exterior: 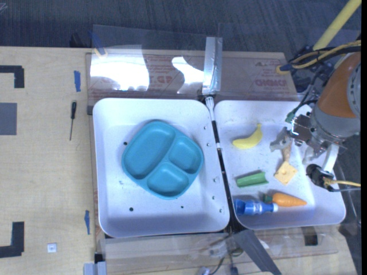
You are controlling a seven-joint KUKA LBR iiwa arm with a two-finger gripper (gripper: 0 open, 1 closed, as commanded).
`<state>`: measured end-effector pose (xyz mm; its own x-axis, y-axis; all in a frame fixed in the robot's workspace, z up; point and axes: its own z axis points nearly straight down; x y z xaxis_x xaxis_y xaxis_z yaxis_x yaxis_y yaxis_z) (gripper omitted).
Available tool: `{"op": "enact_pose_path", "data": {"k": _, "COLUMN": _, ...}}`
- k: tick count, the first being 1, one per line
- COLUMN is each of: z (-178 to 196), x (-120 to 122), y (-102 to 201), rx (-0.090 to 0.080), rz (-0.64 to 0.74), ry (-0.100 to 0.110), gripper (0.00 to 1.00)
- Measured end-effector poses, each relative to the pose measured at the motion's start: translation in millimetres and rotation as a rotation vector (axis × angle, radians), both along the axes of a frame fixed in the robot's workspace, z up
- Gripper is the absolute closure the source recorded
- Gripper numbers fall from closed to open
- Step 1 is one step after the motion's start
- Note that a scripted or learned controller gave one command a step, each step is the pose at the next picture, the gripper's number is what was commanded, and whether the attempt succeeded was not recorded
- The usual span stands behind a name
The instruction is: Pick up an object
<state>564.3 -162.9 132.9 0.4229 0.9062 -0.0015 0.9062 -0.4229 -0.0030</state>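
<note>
Where smooth banana (248, 139) curves, plastic.

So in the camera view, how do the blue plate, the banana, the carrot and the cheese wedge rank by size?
1. Blue divided plate, by far.
2. Toy carrot and toy banana: too alike to rank.
3. Yellow cheese wedge, smallest.

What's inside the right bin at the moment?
The right bin holds a yellow banana, a green piece, a yellow cheese wedge, an orange carrot and a blue-and-white bottle. The gripper and arm cover its upper right corner, so anything there is hidden.
</note>
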Motion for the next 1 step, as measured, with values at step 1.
{"op": "enact_pose_path", "data": {"k": 1, "z": -40.2, "x": 36.5, "y": -30.8, "rx": 0.006, "rz": 0.085, "ry": -0.002, "gripper": 0.00}}
